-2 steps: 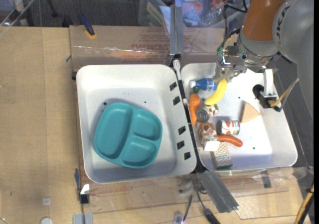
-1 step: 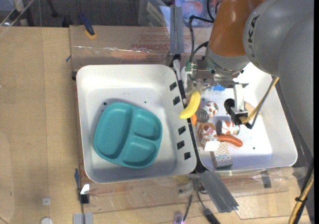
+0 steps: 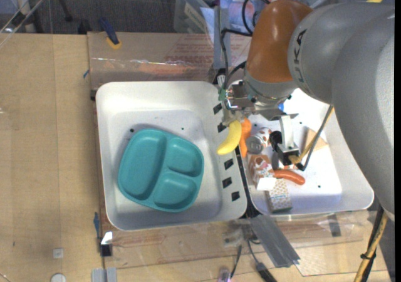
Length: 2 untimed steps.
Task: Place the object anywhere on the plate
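My fingers (image 3: pixel 241 125) pinch a smooth, curved yellow banana (image 3: pixel 230 139) above the bins' divider; the glossy teal three-compartment plate (image 3: pixel 161 168) lies in the left bin (image 3: pixel 113 149).

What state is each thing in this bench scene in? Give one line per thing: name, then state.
Teal plate: upright in left bin, holding nothing.
Banana: hanging below the gripper, over the bins' divide.
Left bin: holds the plate.
Right bin: holds several small objects.
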Tool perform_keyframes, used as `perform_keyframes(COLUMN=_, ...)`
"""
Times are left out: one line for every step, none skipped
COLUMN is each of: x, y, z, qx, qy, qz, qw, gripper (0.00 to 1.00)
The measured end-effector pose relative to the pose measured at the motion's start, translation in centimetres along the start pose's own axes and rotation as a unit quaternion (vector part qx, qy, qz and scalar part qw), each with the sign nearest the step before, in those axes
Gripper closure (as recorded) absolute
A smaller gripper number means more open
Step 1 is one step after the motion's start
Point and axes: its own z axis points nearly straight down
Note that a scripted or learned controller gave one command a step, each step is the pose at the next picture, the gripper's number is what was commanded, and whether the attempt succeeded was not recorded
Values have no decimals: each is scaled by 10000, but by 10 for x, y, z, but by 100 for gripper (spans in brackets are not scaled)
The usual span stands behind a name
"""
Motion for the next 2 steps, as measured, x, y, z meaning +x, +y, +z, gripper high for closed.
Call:
perform_keyframes(x=31, y=-5, z=0, qx=104, qy=62, qz=-261, qw=9996, gripper=100)
perform_keyframes(x=52, y=-85, z=-29, qx=109, qy=70, qz=-839, qw=9964, gripper=100)
